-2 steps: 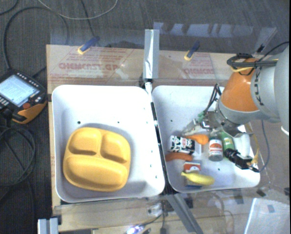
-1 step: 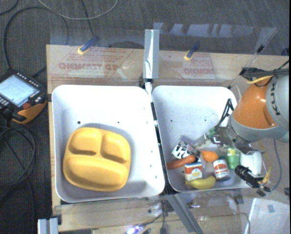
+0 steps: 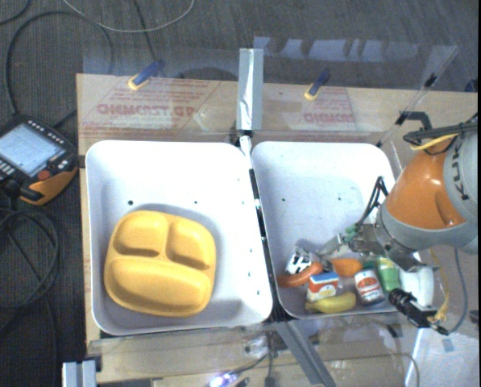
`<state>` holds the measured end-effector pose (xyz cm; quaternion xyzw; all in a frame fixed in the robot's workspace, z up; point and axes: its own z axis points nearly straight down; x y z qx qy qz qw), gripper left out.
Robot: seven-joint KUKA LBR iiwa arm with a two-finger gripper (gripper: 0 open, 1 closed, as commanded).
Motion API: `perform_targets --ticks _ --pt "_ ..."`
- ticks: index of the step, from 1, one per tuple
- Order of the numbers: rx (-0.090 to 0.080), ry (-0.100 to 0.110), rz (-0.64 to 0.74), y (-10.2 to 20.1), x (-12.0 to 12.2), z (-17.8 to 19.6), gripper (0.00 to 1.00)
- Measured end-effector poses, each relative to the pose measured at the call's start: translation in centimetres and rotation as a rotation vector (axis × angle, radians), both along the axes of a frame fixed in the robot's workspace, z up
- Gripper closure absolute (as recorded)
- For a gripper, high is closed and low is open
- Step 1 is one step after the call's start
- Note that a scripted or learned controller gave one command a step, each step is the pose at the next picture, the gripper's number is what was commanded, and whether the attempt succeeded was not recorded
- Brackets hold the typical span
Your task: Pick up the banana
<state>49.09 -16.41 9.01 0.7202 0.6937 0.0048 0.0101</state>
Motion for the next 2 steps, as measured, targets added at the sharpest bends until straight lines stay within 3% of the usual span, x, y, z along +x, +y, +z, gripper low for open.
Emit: perform_targets --ticks 1,2 --pt "0.005 0.0 -0.001 0.1 0.2 0.8 1.0" --pt "0.009 0.023 -0.295 1.0 -0.6 9.6 1.0"
